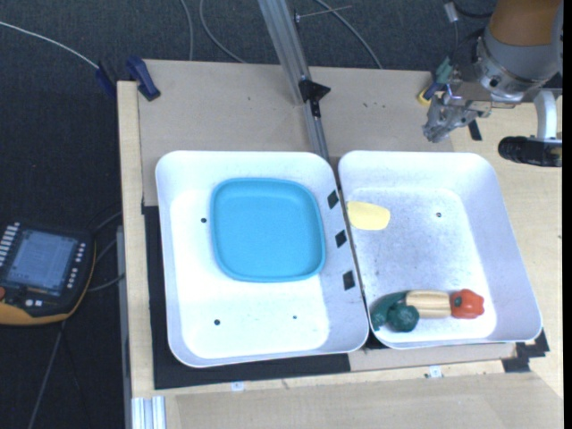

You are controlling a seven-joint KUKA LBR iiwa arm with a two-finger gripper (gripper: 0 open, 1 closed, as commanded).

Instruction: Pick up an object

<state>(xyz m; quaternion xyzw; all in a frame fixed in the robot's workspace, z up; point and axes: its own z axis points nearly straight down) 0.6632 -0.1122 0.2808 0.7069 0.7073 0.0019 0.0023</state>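
Note:
My gripper (438, 125) hangs above the bench just beyond the far rim of the right bin (500, 204), with nothing visible between its fingers. In the right bin, a yellow flat piece (368, 215) lies near the left wall. Along the near wall sit a dark green object (396, 315), a tan roll (427, 304) and a red pepper-like object (466, 304), touching in a row. The left bin (179, 239) holds a blue square plate (267, 229).
A metal post (288, 43) slants across the bench behind the bins. A blue clamp (141, 77) sits at the bench's far left corner. A handheld pendant (40, 271) lies on the floor at left, with cables on the carpet.

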